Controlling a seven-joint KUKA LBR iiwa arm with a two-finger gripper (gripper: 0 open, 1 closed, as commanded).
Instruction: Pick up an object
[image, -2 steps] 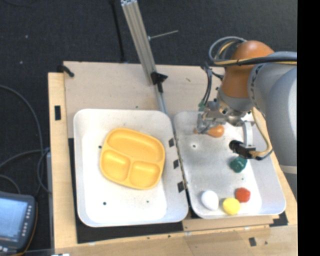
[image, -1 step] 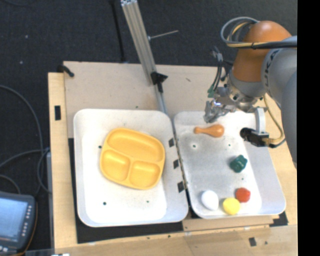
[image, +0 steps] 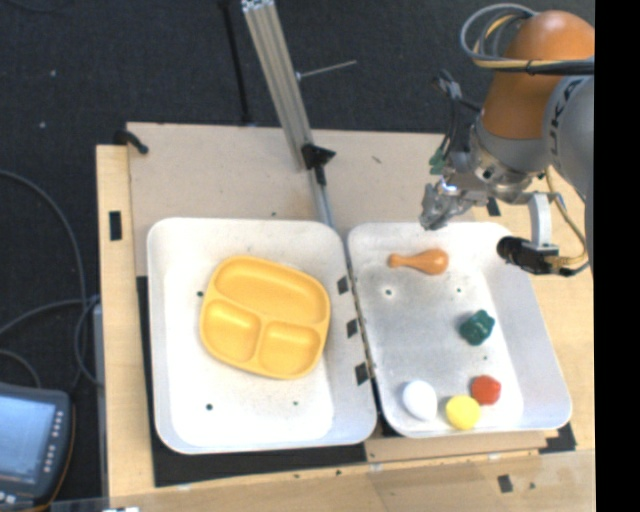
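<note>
- The grey arm with its orange band (image: 530, 50) reached in from the right and hung over the far edge of the right shallow white bin (image: 520, 330).
- Its pincer (image: 437, 212) pointed down at the bin's far rim — whether it was spread or pressed together could not be told from this slanted view, and nothing showed between its tips.
- A tan, drumstick-shaped toy (image: 420, 262) lay on its side near the far end of the right bin, just below the pincer and apart from it.
- A dark green, blocky toy (image: 477, 327) sat toward the right side of the same bin, about midway along.
- At the near end of that bin lay three small things close together: a white rounded piece (image: 419, 400), a yellow rounded piece (image: 462, 412) just beside it, and a red piece (image: 485, 389) touching or nearly touching the yellow one.
- The left shallow white bin (image: 180, 400) held a yellow plastic tray with three compartments (image: 264, 317), lying flat and turned a little askew.
- Both bins sat side by side on the light brown worktop (image: 210, 175) — a slanted metal rail (image: 285, 85) rose from behind the seam between them.
</note>
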